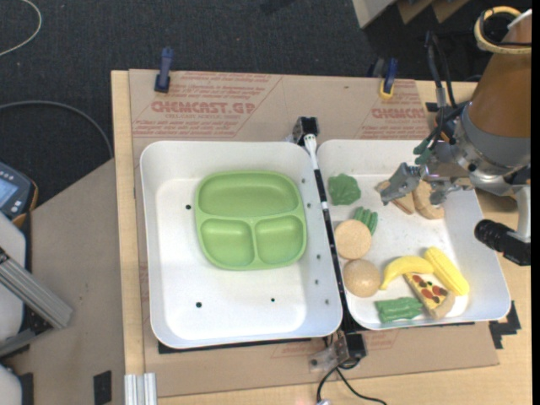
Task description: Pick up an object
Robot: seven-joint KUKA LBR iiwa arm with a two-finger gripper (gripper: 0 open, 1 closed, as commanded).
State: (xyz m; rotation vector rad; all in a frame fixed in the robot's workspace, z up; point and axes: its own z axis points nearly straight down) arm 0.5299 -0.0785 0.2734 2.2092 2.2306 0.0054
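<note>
The right bin (489,251) holds a scatter of toy foods. A dark green leafy piece (343,189) lies near its upper left corner, with a small green pod-like piece (367,219) just below it. 2 tan round pieces sit along the left wall: a flat disc (353,239) and a rounder one (362,277) below it. A yellow banana (404,269) curves beside a yellow corn cob (447,269), a pizza slice (429,292) and a green flat piece (397,310). A tan bread-like piece (419,203) lies under the gripper (419,184).
</note>
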